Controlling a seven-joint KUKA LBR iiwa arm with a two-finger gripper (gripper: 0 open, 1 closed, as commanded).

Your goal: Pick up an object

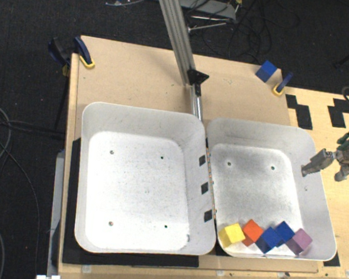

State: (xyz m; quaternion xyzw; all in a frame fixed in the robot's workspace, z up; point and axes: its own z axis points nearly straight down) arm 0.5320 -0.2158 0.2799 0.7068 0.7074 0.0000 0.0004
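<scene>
Two shallow white plastic bins side by side on a tan wooden surface (144,78). Left bin (100,126) beside right bin (250,139). Along the near wall of the right bin, a tight row of small cubes: yellow cube (233,234), orange cube (252,230), two dark blue cubes (275,236) touching, purple cube (300,241). Metallic claw (329,167) at the right bin's far right rim, well apart from the row, fingers spread, pinching nothing. Another blue cube (267,70) on the surface by the far edge.
</scene>
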